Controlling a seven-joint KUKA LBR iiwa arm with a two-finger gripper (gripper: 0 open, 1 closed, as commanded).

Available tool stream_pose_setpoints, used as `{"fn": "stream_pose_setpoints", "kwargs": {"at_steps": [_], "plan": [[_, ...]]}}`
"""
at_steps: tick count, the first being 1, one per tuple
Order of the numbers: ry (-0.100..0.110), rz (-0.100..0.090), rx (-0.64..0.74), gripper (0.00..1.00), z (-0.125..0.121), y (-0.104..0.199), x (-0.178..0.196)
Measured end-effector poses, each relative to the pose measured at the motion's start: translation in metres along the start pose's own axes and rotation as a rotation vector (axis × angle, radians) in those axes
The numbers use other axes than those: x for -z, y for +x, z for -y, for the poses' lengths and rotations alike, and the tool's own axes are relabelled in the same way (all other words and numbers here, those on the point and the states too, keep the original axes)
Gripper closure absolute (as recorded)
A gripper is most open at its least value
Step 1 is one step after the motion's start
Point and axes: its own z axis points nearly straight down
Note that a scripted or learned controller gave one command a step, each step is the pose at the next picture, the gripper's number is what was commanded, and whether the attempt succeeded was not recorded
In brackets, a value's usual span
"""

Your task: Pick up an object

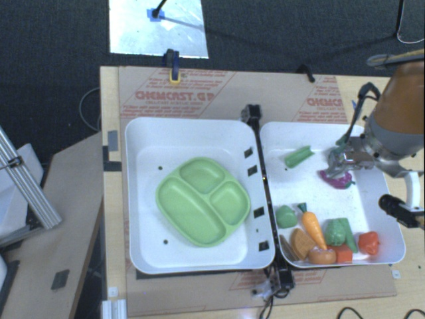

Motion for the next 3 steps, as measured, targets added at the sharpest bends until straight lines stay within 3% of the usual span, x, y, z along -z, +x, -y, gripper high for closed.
{"fn": "stream_pose_setpoints", "kwargs": {"at_steps": [1,3], "plan": [[0.001,0.000,0.000,1.00,0.017,0.051,0.009],[0.001,0.000,0.001,1.00,0.024,0.162,0.009]]}}
